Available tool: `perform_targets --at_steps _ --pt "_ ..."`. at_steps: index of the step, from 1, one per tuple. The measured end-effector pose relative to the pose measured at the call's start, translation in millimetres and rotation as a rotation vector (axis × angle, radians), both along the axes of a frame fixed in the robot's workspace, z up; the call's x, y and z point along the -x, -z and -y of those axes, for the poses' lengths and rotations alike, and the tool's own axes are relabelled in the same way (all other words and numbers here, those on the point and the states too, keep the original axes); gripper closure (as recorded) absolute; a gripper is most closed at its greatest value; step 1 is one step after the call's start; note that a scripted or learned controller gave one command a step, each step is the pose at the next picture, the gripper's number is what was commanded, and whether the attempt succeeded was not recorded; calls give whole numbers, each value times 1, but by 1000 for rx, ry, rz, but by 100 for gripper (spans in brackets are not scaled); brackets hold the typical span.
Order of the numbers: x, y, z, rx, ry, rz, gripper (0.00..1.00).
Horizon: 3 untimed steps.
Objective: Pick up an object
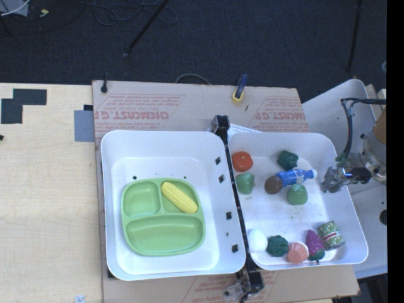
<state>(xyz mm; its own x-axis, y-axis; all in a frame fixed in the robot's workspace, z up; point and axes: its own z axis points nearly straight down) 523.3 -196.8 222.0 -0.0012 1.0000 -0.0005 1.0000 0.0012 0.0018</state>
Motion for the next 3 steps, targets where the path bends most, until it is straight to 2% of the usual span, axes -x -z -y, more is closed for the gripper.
perform_targets --at_steps 2,3 --pt "-18 17 -104 -4 -4 -6 100" --pt "-37 12 -150 -2 -3 -4 100"
